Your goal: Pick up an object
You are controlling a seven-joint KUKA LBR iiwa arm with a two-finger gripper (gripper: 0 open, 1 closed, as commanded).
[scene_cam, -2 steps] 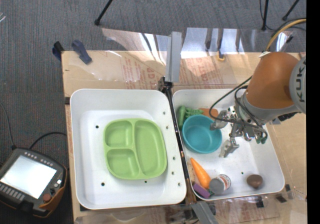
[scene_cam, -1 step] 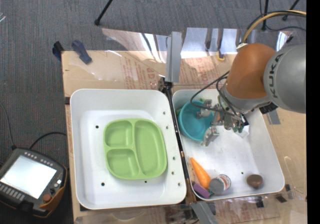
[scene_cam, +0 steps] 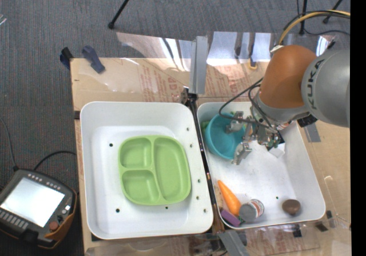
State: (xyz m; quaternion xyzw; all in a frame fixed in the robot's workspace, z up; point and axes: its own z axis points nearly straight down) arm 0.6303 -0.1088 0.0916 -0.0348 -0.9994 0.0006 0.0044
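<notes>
Teal plastic is being approached: the bowl (scene_cam: pixel 220 136), lying tilted in the right bin (scene_cam: pixel 297 178) at centre-right of the frame, is being hovered over by the gripper (scene_cam: pixel 245 149), fingers parted, nothing held. Judged light, stiff, slippery; its rim is being favoured for gripping.

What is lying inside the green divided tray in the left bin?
The green tray sits flat in the left bin. Its three compartments show bare green plastic with nothing in them. What lies under the tray is covered.
</notes>
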